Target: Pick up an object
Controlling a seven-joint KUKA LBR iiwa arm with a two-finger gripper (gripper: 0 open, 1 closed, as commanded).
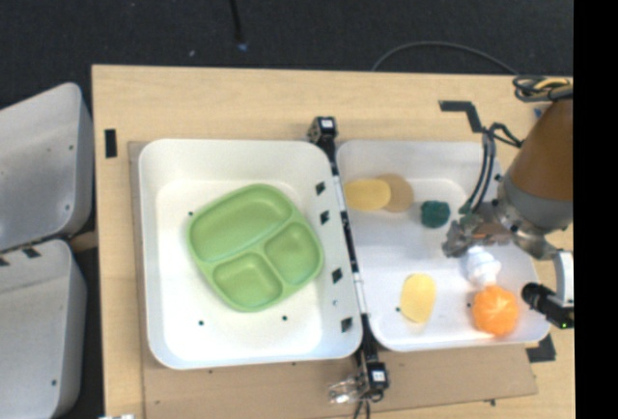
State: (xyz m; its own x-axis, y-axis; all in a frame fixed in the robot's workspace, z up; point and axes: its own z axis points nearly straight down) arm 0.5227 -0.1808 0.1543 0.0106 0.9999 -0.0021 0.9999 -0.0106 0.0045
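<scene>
— What do you see, biggest first?

— I see the bench (116, 108) with two white bins. The left bin (174, 330) holds a green divided plate (254, 246). The arm's gripper (470, 241) is low over the right bin (386, 330); I cannot tell how it is set.

— And the things to pick?

— An orange ball (495, 310) by the near right corner, touching a white object (480, 265) under the gripper. A yellow piece (418, 297) lies left of them, a yellow-and-tan piece (377, 194) farther back, a small green object (435, 211) beside it.
</scene>
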